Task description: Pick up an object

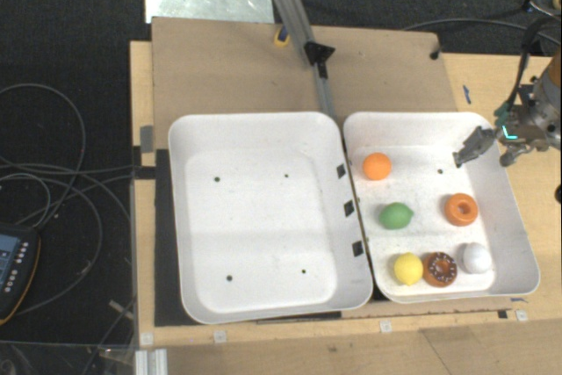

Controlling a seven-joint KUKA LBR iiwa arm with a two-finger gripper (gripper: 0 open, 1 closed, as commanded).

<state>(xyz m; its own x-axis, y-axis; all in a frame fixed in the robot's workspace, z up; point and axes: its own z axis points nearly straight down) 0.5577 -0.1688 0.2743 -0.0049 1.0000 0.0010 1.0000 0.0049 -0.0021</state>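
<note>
At the right edge of the frame the gripper [488, 151] hung over the upper right corner of the right bin [413, 129], its two fingers spread wide with nothing between them. Below and left lay an orange ball [377, 166], a green lime [396, 216], an orange ring [461, 209], a yellow lemon [407, 269], a chocolate doughnut [440, 269] and a white ball [476, 258]. The left bin [189, 136] filled the frame's middle.

six small things lie in the right bin [505, 189]. an orange ball [377, 166] sits near the bin's upper left. below it lies a green lime-like fruit [396, 216], and to the right an orange ring [461, 209]. along the near edge a yellow lemon [407, 269], a brown sprinkled doughnut [439, 269] and a white ball [476, 258] lie side by side.
</note>
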